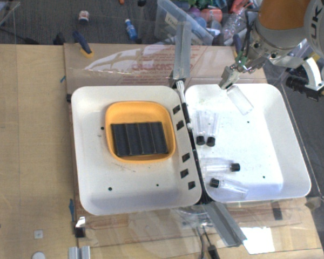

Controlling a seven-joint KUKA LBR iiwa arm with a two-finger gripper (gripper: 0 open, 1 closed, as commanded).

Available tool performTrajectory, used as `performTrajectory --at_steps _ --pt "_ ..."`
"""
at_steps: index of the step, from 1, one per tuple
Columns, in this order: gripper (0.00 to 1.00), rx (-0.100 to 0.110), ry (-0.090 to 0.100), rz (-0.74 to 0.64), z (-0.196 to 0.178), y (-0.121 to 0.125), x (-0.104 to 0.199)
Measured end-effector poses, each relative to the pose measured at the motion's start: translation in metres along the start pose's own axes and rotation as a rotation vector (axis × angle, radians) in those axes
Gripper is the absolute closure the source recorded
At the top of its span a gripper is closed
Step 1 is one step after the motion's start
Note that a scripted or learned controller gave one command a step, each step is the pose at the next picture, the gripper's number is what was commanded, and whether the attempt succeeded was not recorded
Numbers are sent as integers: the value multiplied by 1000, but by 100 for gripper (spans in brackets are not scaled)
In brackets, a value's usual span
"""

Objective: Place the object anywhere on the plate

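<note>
An orange plate sits in the left bin, and a black ribbed block lies on it. Several clear vials with black caps lie in the right bin: a pair near the divider, one lower down and one near the front. My gripper hangs over the right bin's far edge. A clear vial shows just below it, tilted. I cannot tell whether the gripper touches this vial.
A metal divider rail runs between the bins, with black clips along the left bin's right rim. A clear tub of colourful toys stands behind the bins. Small tools lie on the floor at the back left.
</note>
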State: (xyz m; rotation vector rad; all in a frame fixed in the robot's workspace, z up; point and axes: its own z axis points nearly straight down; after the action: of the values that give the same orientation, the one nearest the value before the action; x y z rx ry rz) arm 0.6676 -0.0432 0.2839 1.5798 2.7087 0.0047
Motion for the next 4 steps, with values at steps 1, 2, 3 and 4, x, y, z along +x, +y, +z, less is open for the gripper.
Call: performTrajectory --at_steps 1,2,3,4 --pt "100 3 3 -283 97 -21 -35" --pt "100 -2 -1 -288 -20 -17 -20" --pt "100 2 3 -571 30 -32 -42" --pt "100 -3 -4 -765 -30 -26 -29"
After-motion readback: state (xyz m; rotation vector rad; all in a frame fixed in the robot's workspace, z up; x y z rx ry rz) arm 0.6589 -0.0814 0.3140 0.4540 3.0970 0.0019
